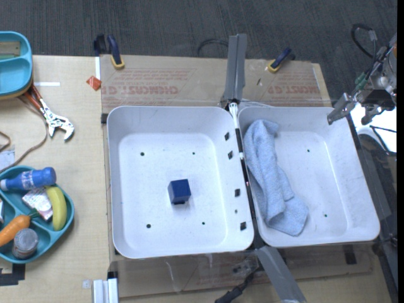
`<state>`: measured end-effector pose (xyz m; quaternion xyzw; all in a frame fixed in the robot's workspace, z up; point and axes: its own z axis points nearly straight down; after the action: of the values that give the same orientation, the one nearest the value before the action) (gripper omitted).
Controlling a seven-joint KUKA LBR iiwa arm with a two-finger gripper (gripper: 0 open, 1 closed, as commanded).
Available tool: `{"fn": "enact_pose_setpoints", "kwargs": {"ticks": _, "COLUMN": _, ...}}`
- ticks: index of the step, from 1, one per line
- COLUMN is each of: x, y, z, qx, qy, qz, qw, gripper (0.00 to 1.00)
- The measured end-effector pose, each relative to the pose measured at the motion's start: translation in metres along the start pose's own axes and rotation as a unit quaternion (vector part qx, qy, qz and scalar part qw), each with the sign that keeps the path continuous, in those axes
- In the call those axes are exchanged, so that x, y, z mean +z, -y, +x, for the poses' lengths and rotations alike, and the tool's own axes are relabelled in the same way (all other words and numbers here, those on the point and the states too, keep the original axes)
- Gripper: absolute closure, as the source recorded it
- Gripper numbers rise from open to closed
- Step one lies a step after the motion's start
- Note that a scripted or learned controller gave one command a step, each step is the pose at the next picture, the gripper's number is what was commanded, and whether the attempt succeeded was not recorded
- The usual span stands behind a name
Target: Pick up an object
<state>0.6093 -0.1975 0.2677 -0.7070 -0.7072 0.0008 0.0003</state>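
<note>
A small dark blue cube (pixel 179 190) rests on the floor of the left white bin (pixel 120 169), a little below its middle. A light blue-grey cloth (pixel 271 175) lies crumpled along the left side of the right white bin (pixel 341 226), running from its back wall toward the front. My gripper (pixel 353 103) hangs at the view's right edge, over the back right corner of the right bin. It is well apart from both the cloth and the cube, and nothing is seen in it.
A grey divider post (pixel 235 68) stands between the bins at the back. Two clamps (pixel 112 50) hold the cardboard behind the bins. At the left lie a wrench (pixel 53 122) and blue trays (pixel 38 213) with toy food. Cables (pixel 366 40) trail near the arm.
</note>
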Motion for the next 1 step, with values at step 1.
{"fn": "enact_pose_setpoints", "kwargs": {"ticks": 1, "x": 0.0828, "y": -0.0386, "z": 0.1061, "qx": 0.059, "qy": 0.000, "qz": 0.001, "qw": 0.9983, "gripper": 0.00}}
